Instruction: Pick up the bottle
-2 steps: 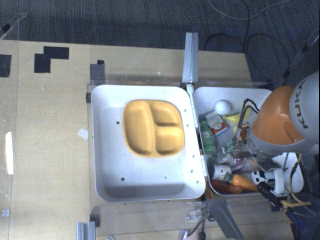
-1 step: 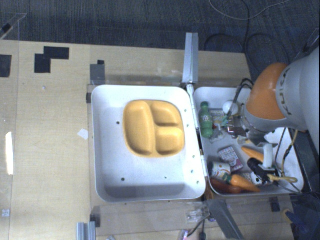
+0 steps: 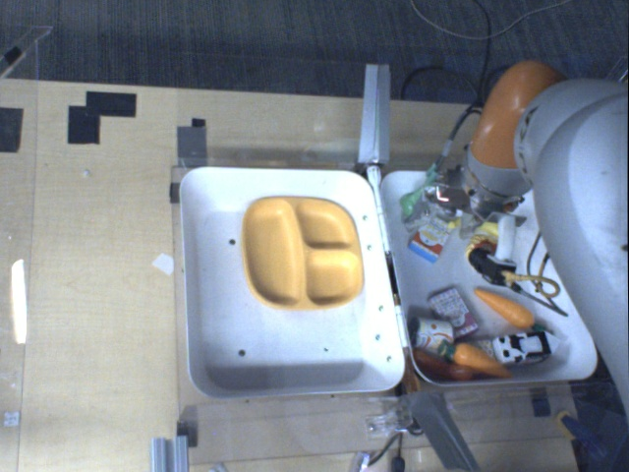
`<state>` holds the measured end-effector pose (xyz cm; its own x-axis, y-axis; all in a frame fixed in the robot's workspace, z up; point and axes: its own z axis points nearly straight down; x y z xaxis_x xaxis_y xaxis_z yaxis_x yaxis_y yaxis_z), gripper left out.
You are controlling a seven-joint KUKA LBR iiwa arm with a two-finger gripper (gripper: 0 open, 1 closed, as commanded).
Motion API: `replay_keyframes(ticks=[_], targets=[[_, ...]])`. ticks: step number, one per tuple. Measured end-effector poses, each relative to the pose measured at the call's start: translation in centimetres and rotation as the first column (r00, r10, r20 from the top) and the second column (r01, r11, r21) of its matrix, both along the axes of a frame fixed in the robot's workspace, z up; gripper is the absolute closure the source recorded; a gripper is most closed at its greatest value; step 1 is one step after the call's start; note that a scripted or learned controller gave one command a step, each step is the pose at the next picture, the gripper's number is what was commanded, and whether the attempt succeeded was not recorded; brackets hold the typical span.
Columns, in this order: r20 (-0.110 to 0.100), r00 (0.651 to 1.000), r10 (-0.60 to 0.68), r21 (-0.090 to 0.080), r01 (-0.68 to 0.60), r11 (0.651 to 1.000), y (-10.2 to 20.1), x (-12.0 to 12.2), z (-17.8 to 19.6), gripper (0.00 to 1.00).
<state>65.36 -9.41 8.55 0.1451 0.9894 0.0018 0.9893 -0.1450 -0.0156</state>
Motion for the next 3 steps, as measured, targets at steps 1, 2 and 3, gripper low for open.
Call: replay_keyframes(ticks=[1,2,3], targets=[[0.024,0.947,-0.321,0.0,0.321,0.947,0.5,-6.0,0.3,0.0],[-0.069,0.91,-0.409,-0.01,0.41,0.912,-2.2,0.2,-0.2,0.0],[-0.048,0.673,-0.738,-0.035,0.737,0.674,-8.1,-0.5,-0.2,0.0]])
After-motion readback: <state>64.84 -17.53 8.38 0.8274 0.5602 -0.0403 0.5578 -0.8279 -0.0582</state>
